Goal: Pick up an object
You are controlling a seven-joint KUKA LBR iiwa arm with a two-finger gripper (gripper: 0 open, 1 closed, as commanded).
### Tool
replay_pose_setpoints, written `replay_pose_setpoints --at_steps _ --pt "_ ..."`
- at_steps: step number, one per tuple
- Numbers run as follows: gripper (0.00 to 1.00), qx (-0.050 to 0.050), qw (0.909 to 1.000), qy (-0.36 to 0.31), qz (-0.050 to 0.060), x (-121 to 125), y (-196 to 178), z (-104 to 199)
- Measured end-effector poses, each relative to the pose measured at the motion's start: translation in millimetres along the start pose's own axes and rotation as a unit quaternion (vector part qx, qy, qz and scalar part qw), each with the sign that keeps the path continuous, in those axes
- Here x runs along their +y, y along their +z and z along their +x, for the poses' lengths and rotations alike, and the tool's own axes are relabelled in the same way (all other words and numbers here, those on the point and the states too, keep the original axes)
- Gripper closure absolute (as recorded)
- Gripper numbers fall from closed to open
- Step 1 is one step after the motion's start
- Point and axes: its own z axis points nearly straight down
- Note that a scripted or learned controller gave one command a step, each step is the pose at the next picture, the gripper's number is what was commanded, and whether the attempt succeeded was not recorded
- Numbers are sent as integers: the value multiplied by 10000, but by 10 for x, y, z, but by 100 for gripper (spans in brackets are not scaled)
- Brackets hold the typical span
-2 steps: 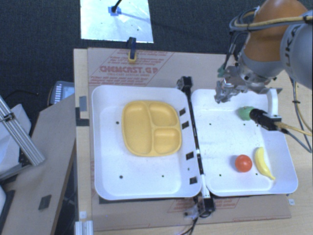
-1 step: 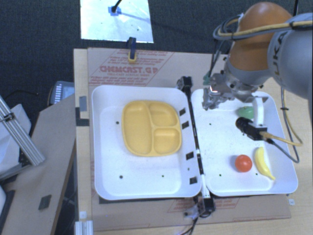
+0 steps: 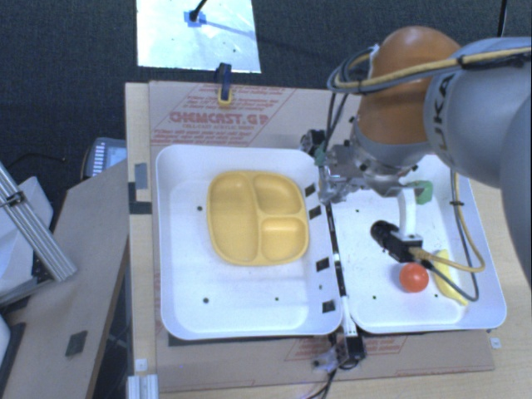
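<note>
The task looks barely begun; nothing is seen lifted, and every object lies in a bin on the worktop (image 3: 100,248). The pincer (image 3: 330,185) hangs low at the ten o'clock corner of the right bin (image 3: 490,307), close to the ridge it shares with the left bin (image 3: 184,307); whether it is released or clenched I cannot tell, and nothing shows in its grasp. Possible picks in the right bin: an orange-red ball (image 3: 413,278) towards five o'clock; a yellow piece (image 3: 450,283) just beside it at its three o'clock; a small green piece (image 3: 425,193) near one o'clock. A yellow divided plate (image 3: 256,218) fills the left bin's middle. Choosing, closing and lifting all appear left to do.
</note>
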Motion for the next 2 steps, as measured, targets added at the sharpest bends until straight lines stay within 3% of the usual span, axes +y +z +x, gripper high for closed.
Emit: replay_pose_setpoints --at_steps 1,2 --pt "100 5 10000 -8 -10 -131 -19 574" --pt "0 -6 10000 31 -14 -123 -20 534"
